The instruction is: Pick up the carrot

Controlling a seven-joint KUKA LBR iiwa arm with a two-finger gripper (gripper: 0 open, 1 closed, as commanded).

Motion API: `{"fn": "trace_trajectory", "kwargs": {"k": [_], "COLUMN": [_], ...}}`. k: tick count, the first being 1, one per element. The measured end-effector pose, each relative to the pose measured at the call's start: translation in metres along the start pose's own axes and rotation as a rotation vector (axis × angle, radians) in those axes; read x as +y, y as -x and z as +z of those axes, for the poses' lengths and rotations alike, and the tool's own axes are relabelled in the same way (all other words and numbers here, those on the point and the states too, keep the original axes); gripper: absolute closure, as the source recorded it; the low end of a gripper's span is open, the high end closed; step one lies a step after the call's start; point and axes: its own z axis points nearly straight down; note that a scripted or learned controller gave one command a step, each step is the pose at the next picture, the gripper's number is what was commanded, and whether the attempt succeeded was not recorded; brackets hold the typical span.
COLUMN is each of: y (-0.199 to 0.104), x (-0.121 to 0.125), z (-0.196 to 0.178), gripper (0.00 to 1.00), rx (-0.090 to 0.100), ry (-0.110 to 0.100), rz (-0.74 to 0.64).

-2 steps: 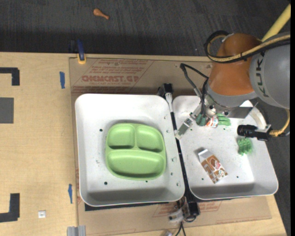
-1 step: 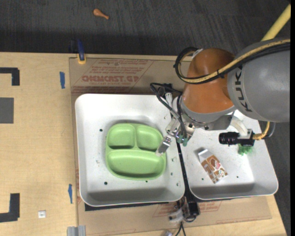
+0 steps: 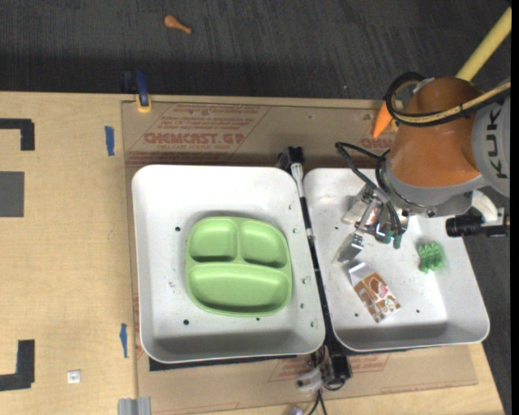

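Note:
An orange pointed piece, which looks like the carrot (image 3: 381,124), lies on the bench just beyond the right bin's (image 3: 466,324) far edge. The arm's orange band partly hides it. My gripper (image 3: 354,229) hangs low over the left-middle of the right bin, well in front of that orange piece. Its two silvery fingers (image 3: 350,249) stand apart, so it is open, with nothing between them.
A torn snack packet (image 3: 375,293) lies just in front of the gripper, and a green broccoli-like toy (image 3: 431,256) lies to the right. The left bin (image 3: 154,243) holds a green divided plate (image 3: 238,265). Another small orange thing (image 3: 177,24) lies on the dark floor far back.

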Motion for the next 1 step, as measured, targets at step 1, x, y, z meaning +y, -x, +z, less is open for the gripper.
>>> {"fn": "trace_trajectory", "kwargs": {"k": [1], "y": [0.0456], "x": [-0.0333], "z": [-0.0001], "gripper": [0.00], "rx": [-0.001], "ry": [0.000], "rz": [0.002]}}
